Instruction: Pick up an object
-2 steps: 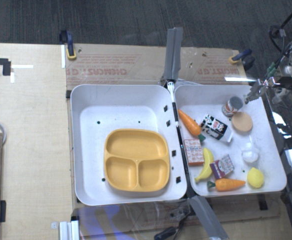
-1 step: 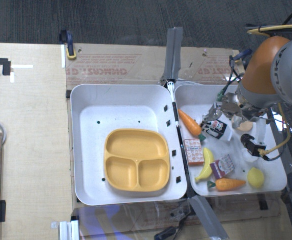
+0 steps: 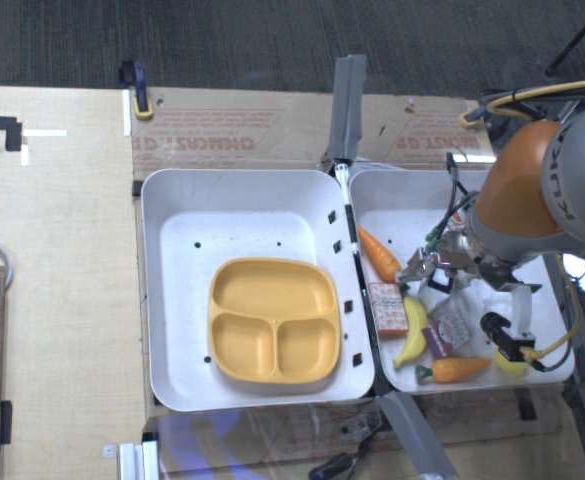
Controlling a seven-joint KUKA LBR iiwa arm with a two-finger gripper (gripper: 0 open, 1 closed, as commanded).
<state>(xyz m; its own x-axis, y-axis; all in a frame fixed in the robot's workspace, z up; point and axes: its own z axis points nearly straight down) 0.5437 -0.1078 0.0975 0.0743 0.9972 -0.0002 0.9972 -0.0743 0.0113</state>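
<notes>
Two bins sit side by side, and in the right bin (image 3: 367, 190) the gripper (image 3: 419, 266) hangs just right of the carrot (image 3: 378, 254), which lies slanted top-left to bottom-right; I can't tell what its grip is doing.

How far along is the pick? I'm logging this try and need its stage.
Done: the grey arm's two-finger gripper has reached into the right white bin, low beside the orange carrot. In hand: nothing visibly between its fingers. Left: grasping and lifting an item; the yellow banana, the carrot and the second orange carrot all lie in the bin. The yellow three-compartment plate sits in the left bin.
</notes>
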